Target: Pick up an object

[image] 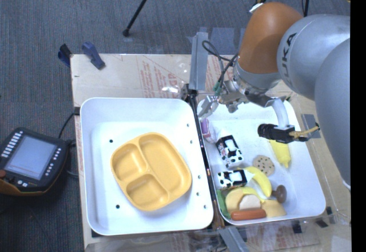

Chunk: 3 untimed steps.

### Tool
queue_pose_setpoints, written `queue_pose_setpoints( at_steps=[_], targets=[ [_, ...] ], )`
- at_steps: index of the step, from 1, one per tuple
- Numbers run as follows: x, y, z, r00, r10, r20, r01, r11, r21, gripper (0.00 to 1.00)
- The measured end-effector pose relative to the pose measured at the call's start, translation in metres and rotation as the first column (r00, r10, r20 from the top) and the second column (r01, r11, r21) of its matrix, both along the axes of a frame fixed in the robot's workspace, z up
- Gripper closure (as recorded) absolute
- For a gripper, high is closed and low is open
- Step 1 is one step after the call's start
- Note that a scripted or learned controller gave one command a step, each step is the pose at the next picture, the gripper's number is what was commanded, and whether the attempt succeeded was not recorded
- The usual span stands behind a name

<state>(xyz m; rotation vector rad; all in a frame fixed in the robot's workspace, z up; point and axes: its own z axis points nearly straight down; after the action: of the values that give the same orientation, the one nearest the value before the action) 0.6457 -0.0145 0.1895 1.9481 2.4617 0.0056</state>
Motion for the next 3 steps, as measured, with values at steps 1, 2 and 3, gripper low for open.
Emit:
queue_pose_setpoints(
  at_steps=[1,2,3],
  targets=[
    [-0.057,-0.018,-0.006,0.999,0.038,-0.012,-0.038,0.999,-0.001,0.00],
    [-0.014,-0.032,-0.006,0.998,0.055,-0.011,-0.055,0.999,0.000,0.00],
    [-0.065,-0.033,-0.005,0.999,0.040,-0.012,-0.040,0.999,0.000,0.00]
  ],
)
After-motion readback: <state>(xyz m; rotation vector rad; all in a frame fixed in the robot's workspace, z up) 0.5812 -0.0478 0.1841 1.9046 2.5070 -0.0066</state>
